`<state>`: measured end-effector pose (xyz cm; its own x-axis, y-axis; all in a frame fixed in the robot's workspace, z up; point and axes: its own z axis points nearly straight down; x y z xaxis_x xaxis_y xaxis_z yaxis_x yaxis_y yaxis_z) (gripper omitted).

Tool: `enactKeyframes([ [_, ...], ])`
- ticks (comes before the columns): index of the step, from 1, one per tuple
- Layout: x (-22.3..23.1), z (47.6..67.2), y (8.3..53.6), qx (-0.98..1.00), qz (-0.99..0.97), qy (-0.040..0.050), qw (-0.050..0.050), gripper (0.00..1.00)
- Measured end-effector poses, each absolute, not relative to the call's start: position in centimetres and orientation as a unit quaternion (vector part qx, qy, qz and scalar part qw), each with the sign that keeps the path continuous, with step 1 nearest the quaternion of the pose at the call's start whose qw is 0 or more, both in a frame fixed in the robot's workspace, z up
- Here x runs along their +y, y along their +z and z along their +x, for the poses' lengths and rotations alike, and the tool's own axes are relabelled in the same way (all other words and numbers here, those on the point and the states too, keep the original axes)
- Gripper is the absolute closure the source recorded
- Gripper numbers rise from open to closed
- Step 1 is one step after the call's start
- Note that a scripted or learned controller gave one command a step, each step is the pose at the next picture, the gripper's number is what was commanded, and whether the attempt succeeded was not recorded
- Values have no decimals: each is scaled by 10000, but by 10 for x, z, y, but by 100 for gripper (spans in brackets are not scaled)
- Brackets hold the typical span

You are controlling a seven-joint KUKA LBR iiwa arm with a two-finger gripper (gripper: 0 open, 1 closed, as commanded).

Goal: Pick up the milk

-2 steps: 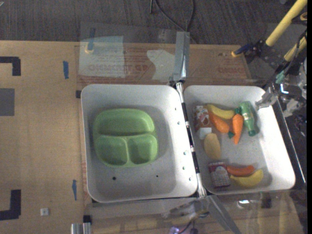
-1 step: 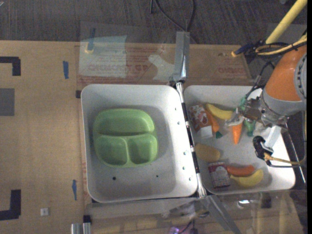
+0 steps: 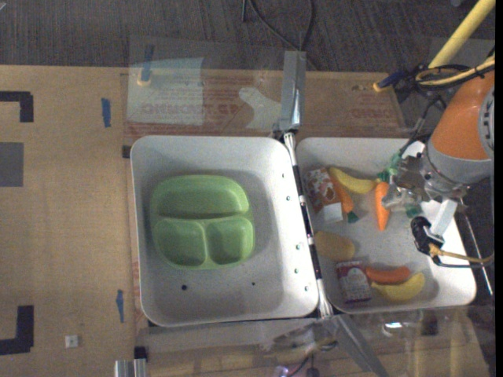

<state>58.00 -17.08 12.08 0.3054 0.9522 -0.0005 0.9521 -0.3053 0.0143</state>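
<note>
The milk looks like the small white carton with a red label [image 3: 354,280] lying near the front edge of the right bin [image 3: 456,289]. A second red-and-white pack [image 3: 317,188] lies at the bin's back left, and I cannot tell for sure which of the two is the milk. My gripper [image 3: 398,188] hangs over the back right part of this bin, just beside an upright-lying carrot [image 3: 382,207]. It is well away from the carton, up and to the right of it. Nothing shows in its grasp.
In the right bin lie a banana [image 3: 354,182], a small carrot [image 3: 346,207], a tan round piece [image 3: 334,246], an orange piece [image 3: 387,274] and another banana [image 3: 402,288]. A green divided plate [image 3: 203,220] sits in the left bin [image 3: 149,289]. A cable [image 3: 428,242] dangles from the wrist.
</note>
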Motion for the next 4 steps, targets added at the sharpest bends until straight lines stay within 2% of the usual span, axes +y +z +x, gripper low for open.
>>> enactKeyframes([
  [1,-120,617,213,5210,8536,-4,4,100],
  [2,-71,598,284,3721,9282,-4,2,100],
  [3,-17,622,304,3471,9378,-5,0,100],
  [4,28,634,316,2879,9577,-5,1,100],
])
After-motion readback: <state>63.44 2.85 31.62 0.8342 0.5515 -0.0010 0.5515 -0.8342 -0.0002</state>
